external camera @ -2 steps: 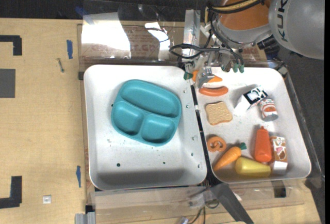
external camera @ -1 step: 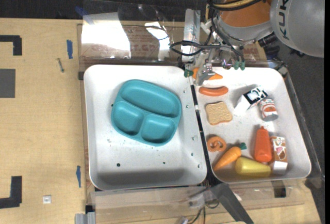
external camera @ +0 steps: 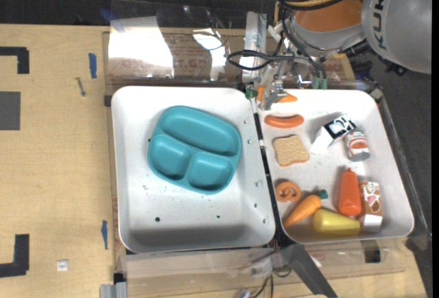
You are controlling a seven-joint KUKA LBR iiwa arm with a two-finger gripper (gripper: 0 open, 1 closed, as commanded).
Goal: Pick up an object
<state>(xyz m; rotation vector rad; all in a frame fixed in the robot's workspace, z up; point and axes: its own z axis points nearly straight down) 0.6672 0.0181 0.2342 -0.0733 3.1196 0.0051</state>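
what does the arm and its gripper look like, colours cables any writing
The arm is rounded light grey with a glossy orange section and black KUKA lettering on the grey shell. A yellow cable and black cables run across the orange part toward the wrist. The gripper is a small metallic grey assembly with tangled black wiring around it and a small orange spot at its side.

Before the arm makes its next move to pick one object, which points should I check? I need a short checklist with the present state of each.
1. Objects available in the right bin: ok, sausage, bread slice, carrot and others lie there.
2. Gripper over the right bin: ok, at its far left corner.
3. Nearest target: ok, the sausage lies just below the gripper.
4. Object already between the fingers: cannot tell.
5. Teal tray out of the way: ok, it sits in the left bin.
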